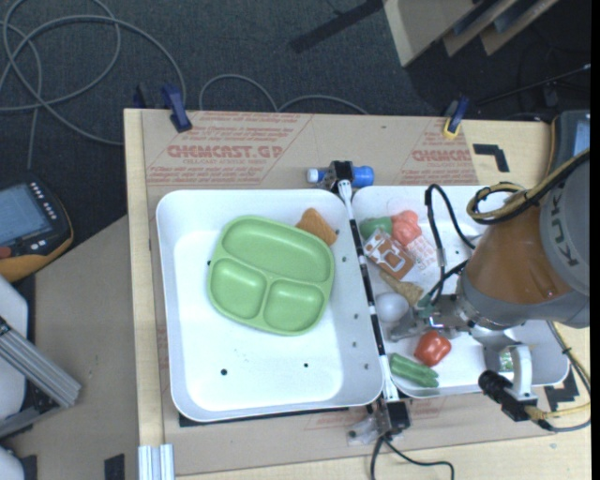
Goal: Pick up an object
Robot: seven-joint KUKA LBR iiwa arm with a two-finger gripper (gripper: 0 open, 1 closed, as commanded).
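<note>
Lighting: even, bright, diffuse, cast from overhead. The left white bin [187,309] is rendered near overexposure; soft, short shadows are seen beneath the green divided plate [272,275] within it. Floor beyond the bin is dim. Focus slightly soft throughout.

A dark grey carpet [75,112] is covering the floor around the bench [281,141], and pale cables [66,56] are looping across it at the far left. The bench top is showing as brown board with red print, and two blue clamps [174,106] are gripping its far edge. A black handheld device with an orange rim [28,225] is lying at the left edge. Metal rails [33,366] are slanting across the near left corner. Light wooden furniture [469,28] is standing at the far right. Even light is falling over everything.
</note>
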